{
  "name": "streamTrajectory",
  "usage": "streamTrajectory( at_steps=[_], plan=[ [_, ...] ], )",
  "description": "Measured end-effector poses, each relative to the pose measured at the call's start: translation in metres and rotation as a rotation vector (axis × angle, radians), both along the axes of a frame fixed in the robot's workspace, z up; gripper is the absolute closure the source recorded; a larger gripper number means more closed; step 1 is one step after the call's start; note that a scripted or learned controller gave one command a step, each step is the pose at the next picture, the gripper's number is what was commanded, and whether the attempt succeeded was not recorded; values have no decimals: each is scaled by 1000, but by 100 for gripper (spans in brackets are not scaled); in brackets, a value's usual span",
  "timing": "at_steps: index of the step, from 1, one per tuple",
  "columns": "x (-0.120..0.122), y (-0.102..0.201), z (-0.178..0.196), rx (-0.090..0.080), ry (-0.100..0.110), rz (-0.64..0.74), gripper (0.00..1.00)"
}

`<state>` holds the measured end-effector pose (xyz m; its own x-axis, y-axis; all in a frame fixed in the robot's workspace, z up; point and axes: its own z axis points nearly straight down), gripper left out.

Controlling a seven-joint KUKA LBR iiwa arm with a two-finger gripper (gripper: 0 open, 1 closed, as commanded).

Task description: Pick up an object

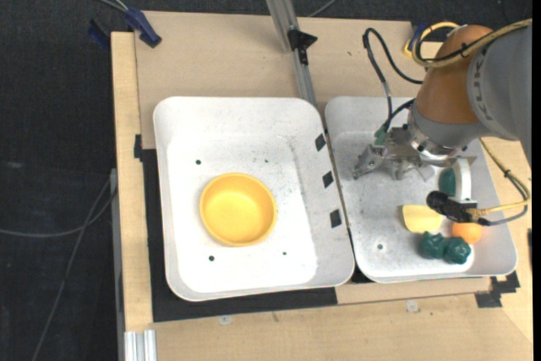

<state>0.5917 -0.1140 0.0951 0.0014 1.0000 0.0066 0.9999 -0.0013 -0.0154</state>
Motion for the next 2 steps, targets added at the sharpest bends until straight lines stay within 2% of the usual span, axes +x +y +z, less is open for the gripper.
streamTrajectory(
  at_steps=[1, 2],
  plan=[
    [1, 1, 13, 2, -3, 0, 100],
    [-1, -9, 68, -7, -21, -1, 100]
  ],
)
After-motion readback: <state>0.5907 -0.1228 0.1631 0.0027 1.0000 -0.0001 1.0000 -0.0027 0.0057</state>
